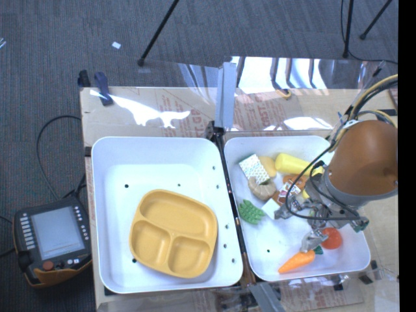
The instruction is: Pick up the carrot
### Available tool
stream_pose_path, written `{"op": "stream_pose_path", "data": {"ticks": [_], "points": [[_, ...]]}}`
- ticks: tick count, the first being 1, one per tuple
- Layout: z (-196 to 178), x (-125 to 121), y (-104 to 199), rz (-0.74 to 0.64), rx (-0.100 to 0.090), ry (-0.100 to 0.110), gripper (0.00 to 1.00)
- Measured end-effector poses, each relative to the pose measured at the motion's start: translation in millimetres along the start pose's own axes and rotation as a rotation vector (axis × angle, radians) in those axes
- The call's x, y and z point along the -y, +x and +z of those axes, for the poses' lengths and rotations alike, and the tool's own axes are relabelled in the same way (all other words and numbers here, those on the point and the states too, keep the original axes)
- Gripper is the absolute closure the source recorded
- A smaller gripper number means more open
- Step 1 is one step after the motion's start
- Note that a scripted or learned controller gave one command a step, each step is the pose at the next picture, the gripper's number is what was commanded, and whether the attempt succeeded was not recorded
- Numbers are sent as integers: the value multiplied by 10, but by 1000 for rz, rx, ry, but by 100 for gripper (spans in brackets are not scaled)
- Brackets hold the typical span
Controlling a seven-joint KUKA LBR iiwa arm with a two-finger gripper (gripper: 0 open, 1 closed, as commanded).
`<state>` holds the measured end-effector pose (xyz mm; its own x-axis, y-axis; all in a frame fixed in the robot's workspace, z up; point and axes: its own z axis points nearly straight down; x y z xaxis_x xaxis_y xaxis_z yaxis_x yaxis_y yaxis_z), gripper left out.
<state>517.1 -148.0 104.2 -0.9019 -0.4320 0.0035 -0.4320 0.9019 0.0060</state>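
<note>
At the far left we see a pendant (53, 239) on the floor, clear of the bench. Next comes the left bin (110, 174), which holds a yellow tray (173, 233) with three compartments and nothing in them. None of this concerns us for the pick.

Moving into the right bin (260, 265), we find a green piece (251, 211) near its left wall, then a checked block (254, 168), a tan lump (262, 188) just below it, and a yellow piece (290, 163) toward the back. These sit well apart from our target.

The carrot (297, 260) lies near the front edge of that bin, tilted, its pointed end to the left and its leafy end up to the right. A red piece (332, 238) sits just beside the leafy end.

The gripper (316, 237) hangs over that leafy end, under the orange-banded wrist. We cannot tell how wide it is spread, and we see nothing between its fingers, so we judge the carrot not yet held.

To do this step well, we think we should shift toward the carrot's thicker middle, turn the fingers across its long axis, and come down clear of the red piece before closing.
</note>
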Motion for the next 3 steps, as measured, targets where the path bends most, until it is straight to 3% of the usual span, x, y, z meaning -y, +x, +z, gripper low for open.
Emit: {"op": "stream_pose_path", "data": {"ticks": [1,2,3], "points": [[126,6,227,-390,29,23,0],[-282,151,-1025,-514,8,3,0],[-827,-346,-1588,-347,7,3,0]]}}
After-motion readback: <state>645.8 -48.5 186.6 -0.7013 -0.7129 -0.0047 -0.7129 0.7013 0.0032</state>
